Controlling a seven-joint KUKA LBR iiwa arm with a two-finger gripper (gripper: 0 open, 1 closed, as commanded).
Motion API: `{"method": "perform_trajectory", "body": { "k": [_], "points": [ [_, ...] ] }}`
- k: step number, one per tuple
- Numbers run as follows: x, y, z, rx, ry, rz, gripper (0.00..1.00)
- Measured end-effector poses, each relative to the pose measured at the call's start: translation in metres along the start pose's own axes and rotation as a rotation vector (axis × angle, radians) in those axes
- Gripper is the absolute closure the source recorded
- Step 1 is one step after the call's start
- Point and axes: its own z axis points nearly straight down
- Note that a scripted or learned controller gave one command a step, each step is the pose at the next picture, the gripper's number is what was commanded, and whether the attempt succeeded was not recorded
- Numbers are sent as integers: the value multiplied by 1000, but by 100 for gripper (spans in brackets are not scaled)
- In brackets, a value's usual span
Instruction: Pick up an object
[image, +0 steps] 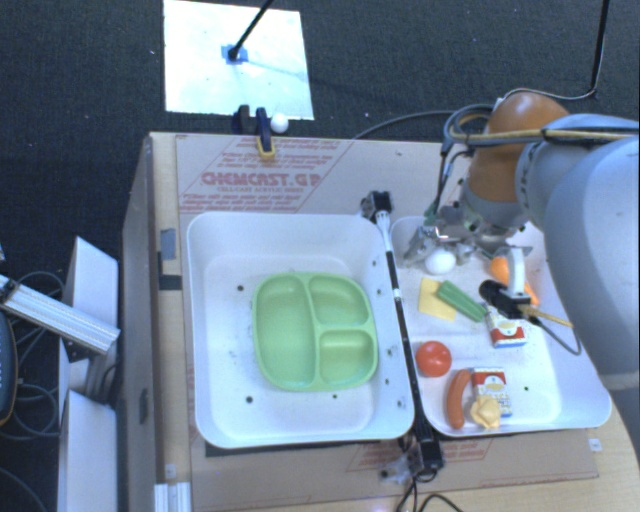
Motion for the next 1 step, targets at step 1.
{"method": "perform_trajectory", "body": {
  "k": [1],
  "points": [
    [-1, 0, 0, 0, 0, 0, 0]
  ]
}}
